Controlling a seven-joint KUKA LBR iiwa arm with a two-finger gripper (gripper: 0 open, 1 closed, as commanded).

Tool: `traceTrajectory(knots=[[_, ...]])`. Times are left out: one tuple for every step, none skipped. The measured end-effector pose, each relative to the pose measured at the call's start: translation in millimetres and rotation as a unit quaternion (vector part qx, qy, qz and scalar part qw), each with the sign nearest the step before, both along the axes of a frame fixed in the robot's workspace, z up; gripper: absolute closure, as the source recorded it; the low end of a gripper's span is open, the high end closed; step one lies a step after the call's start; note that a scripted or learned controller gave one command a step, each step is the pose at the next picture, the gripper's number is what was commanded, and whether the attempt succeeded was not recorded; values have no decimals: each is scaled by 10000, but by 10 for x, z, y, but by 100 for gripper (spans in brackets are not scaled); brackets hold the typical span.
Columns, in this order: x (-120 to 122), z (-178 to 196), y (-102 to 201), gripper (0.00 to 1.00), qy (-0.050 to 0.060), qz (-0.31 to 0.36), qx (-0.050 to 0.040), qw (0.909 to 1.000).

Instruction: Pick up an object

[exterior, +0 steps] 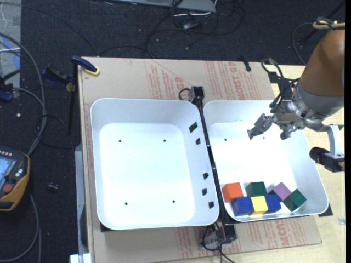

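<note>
Over the far half of the right bin (258, 163), found the hand (269, 135) hanging above bare white floor, fingers spread apart with nothing between them. Traced it back to the grey arm (323, 70) entering from the right edge. Noted the candidates for pickup well apart from it, crowded into the bin's near corner: orange block (232, 190), dark green block (255, 188) and purple block (281, 190) in the back row; blue block (242, 205), yellow block (258, 204), a second blue block (272, 202) and a lighter green block (294, 199) toward the near wall. Judged most of them touching or just beside a neighbour, probably settled there against the sloping walls. Judged the spread fingers consistent with an approach not yet committed to any one piece. Expect a travel toward the near corner and a descent before any grip. Flagged the tight packing as the chief risk: little room for a finger between neighbours, so better odds on the orange or lighter green pieces at the cluster's ends. Cannot tell which one is targeted. Recorded the left bin (145, 163) alongside, the two sharing a dark divider strip, both set on the cardboard-covered worktop (164, 75), apparently to keep loose items inside reach.
</note>
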State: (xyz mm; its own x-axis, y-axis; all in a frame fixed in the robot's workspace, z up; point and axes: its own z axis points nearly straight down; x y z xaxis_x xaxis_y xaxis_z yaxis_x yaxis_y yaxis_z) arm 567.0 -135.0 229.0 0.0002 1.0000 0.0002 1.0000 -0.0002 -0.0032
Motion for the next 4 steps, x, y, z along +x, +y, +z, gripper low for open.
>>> traceTrajectory(knots=[[7,15,0,0,-16,2,-2,10000],[-88,-494,51,0,2,2,2,10000],[-142,-1115,39,0,12,1,4,10000],[-146,-1419,42,0,-7,3,1,10000]])
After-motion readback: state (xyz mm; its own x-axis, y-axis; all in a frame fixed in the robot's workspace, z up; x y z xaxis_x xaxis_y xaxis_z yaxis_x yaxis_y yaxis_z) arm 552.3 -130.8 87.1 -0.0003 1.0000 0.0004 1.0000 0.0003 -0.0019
